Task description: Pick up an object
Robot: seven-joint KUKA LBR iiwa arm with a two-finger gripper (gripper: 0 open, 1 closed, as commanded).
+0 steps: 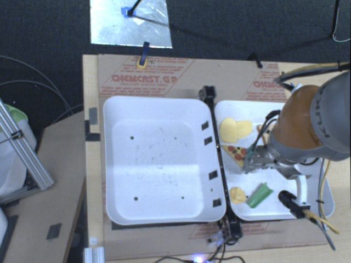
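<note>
In the right bin [307, 215] lie a pale yellow rounded piece [236, 129] at the back left, a red and yellow pizza-slice toy [236, 153] below it, a small yellow lump [237, 194] near the front left, and a green oblong block [259, 195] beside that lump. My gripper [251, 161] hangs low over the bin's middle, just right of the pizza-slice toy and touching or nearly touching its edge. The grey and orange arm covers the bin's right half.
The left bin [159, 106] adjoins the right one along a black-clipped divider [215, 147]. Both bins rest on a cardboard sheet [164, 75]. A metal frame [22, 152] stands off the bench at the far left.
</note>
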